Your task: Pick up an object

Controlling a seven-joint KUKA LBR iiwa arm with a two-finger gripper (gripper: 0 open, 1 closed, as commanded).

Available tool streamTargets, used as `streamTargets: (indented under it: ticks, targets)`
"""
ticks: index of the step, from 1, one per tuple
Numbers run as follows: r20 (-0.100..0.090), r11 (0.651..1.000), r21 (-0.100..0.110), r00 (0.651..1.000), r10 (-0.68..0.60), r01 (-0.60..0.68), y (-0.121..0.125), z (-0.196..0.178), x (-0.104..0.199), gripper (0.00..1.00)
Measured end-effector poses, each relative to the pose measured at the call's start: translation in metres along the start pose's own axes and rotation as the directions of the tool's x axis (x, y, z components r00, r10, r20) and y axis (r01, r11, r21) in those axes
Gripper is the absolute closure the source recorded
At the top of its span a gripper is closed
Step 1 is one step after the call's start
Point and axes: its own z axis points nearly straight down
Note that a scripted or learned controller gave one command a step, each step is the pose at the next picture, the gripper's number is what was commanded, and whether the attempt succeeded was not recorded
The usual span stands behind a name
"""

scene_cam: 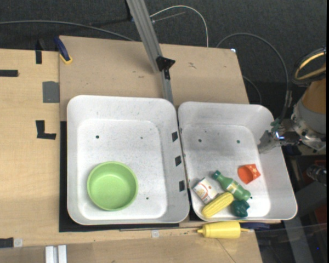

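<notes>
My gripper (270, 137) hangs over the right rim of the right bin (219, 116), at the end of the grey and orange arm (312, 106). Nothing shows in its grasp. Toward the bin's front lies a cluster: an orange block (249, 173), a green bottle (231, 185), a yellow corn cob (217, 204), a small white can (204, 190) and a dark green piece (240, 209). The orange block is the nearest to the gripper, a little below and left of it.
The left bin (120, 119) holds a light green bowl (112, 186) at its front left. A yellow bottle (222, 230) lies on the bench just outside the right bin's front rim. A grey pole (148, 29) slants over the back of the bench.
</notes>
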Motion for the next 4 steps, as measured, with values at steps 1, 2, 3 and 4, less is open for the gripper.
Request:
streamTargets:
  ticks: [1,2,3,4]
  targets:
    - [-0.002,1.0,0.004,1.0,0.0,0.0,0.0,-0.012,0.0,1.0]
    - [-0.004,1.0,0.005,1.0,-0.004,0.004,-0.003,-0.022,0.052,1.0]
    - [-0.004,1.0,0.007,1.0,-0.005,0.005,-0.007,-0.015,0.113,1.0]
    - [-0.004,1.0,0.008,1.0,-0.006,0.006,-0.004,-0.011,0.176,1.0]
